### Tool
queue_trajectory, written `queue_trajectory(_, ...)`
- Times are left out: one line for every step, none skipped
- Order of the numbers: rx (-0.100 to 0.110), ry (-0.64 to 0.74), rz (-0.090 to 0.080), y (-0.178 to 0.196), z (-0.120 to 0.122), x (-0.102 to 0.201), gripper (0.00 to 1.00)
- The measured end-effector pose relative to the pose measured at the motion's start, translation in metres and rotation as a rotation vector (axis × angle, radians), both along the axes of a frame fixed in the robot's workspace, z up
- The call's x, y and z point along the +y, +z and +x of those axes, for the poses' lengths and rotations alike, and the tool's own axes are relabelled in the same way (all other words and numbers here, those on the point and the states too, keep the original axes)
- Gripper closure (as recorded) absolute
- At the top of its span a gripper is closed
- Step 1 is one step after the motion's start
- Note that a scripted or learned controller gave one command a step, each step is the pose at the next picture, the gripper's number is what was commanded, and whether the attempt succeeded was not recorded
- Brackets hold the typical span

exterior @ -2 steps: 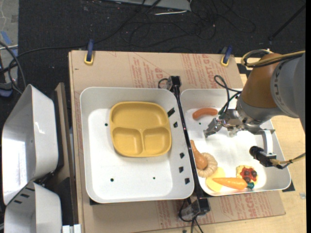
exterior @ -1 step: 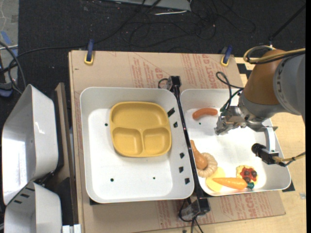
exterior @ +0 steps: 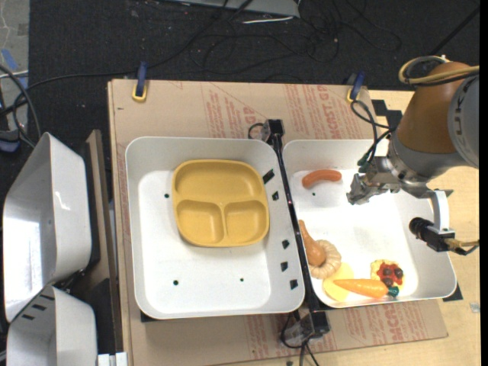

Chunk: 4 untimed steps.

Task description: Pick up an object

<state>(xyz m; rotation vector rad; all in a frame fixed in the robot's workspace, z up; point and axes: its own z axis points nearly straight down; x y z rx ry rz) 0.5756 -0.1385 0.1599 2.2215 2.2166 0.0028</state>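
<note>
Two shallow white plastic bins sit side by side on a tan cardboard-covered counter point(exterior: 229, 101). The left bin point(exterior: 152, 227) holds a yellow three-compartment plastic plate point(exterior: 221, 202), lying flat, slightly toward the far side of the bin. The right bin point(exterior: 427, 269) holds four small things: an orange-red toy sausage point(exterior: 322, 177) near the far left corner, a tan shrimp-like toy point(exterior: 319, 252) along the left wall, an orange toy carrot point(exterior: 360, 287) at the near edge lying partly over a pale yellow flat piece point(exterior: 338, 279), and a small yellow toy with red and dark dots point(exterior: 387, 271) just right of the carrot's tip. The grey arm with an orange band point(exterior: 423, 120) reaches in from the right, over the far right part of the right bin. The hand point(exterior: 367, 187) is low over the bin floor, just right of the sausage but apart from it, with white floor visible between them. Cannot tell whether the hand is spread or pressed together; the tips blur into dark metal from this angle. Nothing visible between them. The shrimp, carrot and dotted toy lie well apart from the hand, toward the near side. A black part on a white bracket point(exterior: 428, 233) sticks out below the wrist over the right side of the bin. Two blue-and-yellow clamps point(exterior: 139, 85) hold the far edge of the counter.
</note>
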Motion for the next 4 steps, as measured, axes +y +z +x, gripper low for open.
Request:
queue_trajectory(-0.001,0.005,0.000,0.061,-0.004,0.004,1.00)
queue_trajectory(-0.001,0.005,-0.001,0.100,-0.003,0.004,1.00)
queue_trajectory(0.004,0.010,0.002,0.093,0.002,0.067,1.00)
queue_trajectory(0.006,0.011,0.003,0.082,-0.007,0.124,1.00)
